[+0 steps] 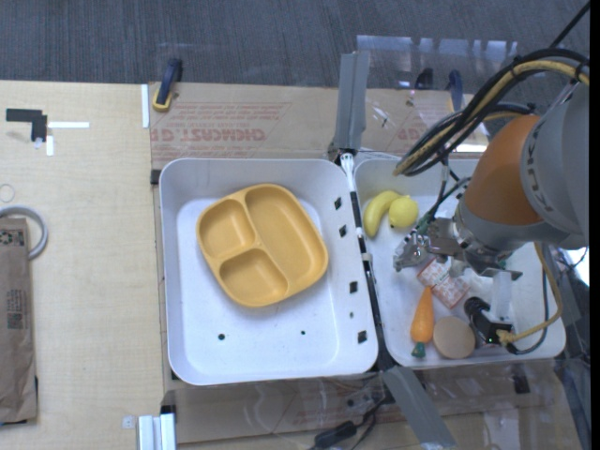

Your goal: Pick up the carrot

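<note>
While I watched from above, the carrot (423,315) lay near the front edge of the right bin (394,345), beside a round tan object (454,337). The gripper (448,268) hung above it; its opening I could not tell.

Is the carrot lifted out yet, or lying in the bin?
Lying in the right bin. The carrot rests on its floor beside a tan round object, apart from the gripper.

Read red mirrored print, roughly "CHEMCAST", on the cardboard sheet (246,120) behind the left bin (178,279). Made out nothing else legibly.
</note>
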`<state>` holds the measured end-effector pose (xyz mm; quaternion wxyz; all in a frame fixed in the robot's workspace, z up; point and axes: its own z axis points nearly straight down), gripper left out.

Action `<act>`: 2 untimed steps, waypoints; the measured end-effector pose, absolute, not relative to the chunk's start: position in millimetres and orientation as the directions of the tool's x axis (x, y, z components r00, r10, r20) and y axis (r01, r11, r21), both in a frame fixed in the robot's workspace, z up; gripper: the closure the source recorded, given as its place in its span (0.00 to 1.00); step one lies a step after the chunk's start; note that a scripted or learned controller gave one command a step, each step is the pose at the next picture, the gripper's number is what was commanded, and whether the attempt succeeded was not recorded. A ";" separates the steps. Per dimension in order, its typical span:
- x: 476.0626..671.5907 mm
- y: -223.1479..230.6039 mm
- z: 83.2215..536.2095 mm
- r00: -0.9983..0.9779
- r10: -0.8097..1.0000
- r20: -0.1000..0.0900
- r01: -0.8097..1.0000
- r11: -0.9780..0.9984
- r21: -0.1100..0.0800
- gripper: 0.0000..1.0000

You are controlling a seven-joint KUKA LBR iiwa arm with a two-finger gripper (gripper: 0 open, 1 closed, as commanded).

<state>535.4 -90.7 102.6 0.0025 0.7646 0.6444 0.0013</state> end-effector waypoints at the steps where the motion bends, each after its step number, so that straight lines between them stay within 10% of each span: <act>1: 493.3 -102.1 96.5 0.159 0.987 -0.003 0.987 -0.159 0.018 0.00; 2: 478.2 -84.2 187.7 0.091 0.996 -0.002 0.996 -0.091 -0.007 0.00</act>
